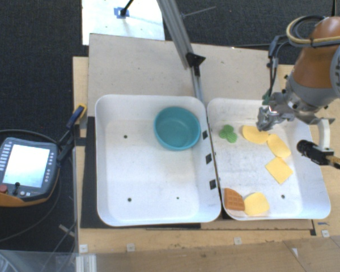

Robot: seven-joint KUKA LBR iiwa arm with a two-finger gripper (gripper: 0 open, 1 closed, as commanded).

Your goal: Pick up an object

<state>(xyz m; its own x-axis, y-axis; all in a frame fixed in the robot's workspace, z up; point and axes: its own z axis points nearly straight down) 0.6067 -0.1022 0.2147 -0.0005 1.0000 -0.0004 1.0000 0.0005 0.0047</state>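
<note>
My gripper [264,123] hangs low in the right bin [238,169], right over the upper edge of a flat yellow oval piece [254,135]. Whether it touches the piece is hidden by the gripper body. Two more yellow flat pieces lie close by: one [279,147] just below right of the gripper and a square one [279,170] further down. A small green object [228,133] sits left of the oval. At the bin's front lie a brown waffle-like piece [233,199] and a yellow lump [256,204].
A teal bowl [177,127] stands at the back right of the left bin [119,174]. A grey pole [178,33] slants in above the divider between the bins. A teach pendant [22,169] lies off the bench at the left.
</note>
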